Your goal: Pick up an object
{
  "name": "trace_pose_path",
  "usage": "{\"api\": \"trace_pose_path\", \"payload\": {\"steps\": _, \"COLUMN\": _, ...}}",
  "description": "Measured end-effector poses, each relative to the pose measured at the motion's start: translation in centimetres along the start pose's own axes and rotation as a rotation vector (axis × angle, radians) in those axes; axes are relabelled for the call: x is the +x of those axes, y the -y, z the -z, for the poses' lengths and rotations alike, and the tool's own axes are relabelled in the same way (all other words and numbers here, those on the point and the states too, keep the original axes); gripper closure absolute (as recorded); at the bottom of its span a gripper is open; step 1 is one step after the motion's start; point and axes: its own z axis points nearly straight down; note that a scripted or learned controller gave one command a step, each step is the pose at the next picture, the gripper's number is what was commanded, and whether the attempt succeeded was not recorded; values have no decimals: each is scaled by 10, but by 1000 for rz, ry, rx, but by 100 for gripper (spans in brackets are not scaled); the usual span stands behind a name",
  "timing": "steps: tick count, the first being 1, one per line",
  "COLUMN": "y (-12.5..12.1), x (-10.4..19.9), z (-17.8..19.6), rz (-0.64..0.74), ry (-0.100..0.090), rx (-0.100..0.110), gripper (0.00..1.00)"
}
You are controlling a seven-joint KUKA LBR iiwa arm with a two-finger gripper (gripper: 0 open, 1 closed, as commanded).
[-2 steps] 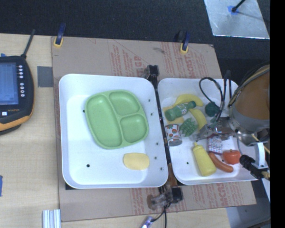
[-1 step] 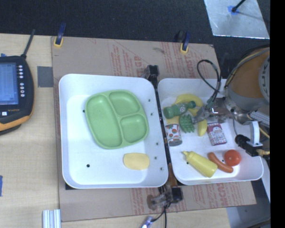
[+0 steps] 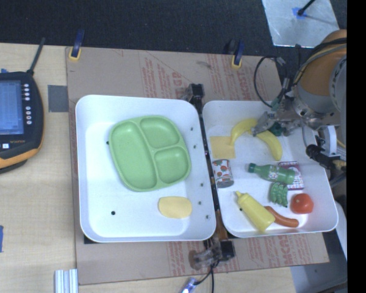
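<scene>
Reaching in from the frame's right, the grey two-finger gripper (image 3: 273, 124) sat low in the right white bin (image 3: 327, 224), touching the curved yellow plastic banana (image 3: 256, 133) near the bin's upper middle; finger spread could not be told. A green sectioned plate (image 3: 150, 153) lay in the left white bin (image 3: 91, 182).

We see the arm (image 3: 326, 60) cut off at the right side of the view. The gripper (image 3: 274, 122) covers the middle of the banana (image 3: 269, 140). We cannot read the print on the can (image 3: 222, 172) or the pink packet (image 3: 294, 174).
</scene>
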Motion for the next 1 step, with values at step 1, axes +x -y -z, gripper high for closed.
{"api": "trace_pose_path", "payload": {"steps": 1, "y": 89, "x": -13, "z": -2, "rz": 0, "ry": -1, "rx": 2, "gripper": 0}}
